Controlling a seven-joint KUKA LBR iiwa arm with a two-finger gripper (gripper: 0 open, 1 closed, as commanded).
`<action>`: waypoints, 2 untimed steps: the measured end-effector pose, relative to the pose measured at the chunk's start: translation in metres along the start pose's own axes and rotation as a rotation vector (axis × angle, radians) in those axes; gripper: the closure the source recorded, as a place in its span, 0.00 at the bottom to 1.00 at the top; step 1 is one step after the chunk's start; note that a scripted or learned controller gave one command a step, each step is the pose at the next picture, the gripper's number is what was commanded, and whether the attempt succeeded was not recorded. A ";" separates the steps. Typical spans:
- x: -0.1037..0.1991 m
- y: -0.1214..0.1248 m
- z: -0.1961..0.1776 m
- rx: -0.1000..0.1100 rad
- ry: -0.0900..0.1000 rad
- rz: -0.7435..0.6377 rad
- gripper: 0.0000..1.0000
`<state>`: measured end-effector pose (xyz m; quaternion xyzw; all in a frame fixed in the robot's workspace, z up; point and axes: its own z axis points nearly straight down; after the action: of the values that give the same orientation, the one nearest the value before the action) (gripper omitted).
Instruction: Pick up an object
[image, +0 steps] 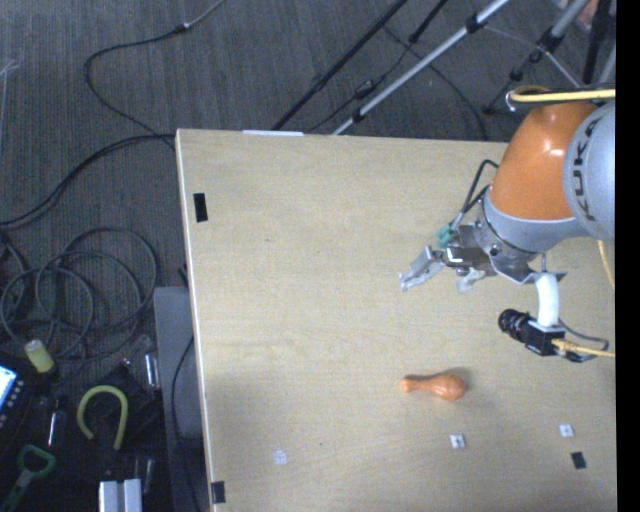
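An orange, pear-shaped object (436, 385) lies on its side on the light wooden bench top (300, 300), toward the front right. My gripper (437, 284) hangs above the bench, up and slightly back from the object and apart from it. Its two grey fingers (418, 273) are spread, and nothing sits between them. The grey arm with its orange band (540, 170) comes in from the right.
Small square markers (457, 440) dot the bench near the front right, and a black mark (200, 207) sits by the left edge. A black fitting with a cable (525, 328) hangs off the wrist. Cables and tools (80, 300) lie on the floor at left; stand legs (420, 60) cross behind.
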<state>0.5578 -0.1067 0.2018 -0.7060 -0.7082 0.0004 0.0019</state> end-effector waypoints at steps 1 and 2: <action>-0.061 0.047 0.051 -0.001 -0.003 -0.088 0.00; -0.117 0.090 0.081 -0.002 -0.003 -0.090 0.00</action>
<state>0.6477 -0.2232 0.1202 -0.6734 -0.7393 0.0005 0.0001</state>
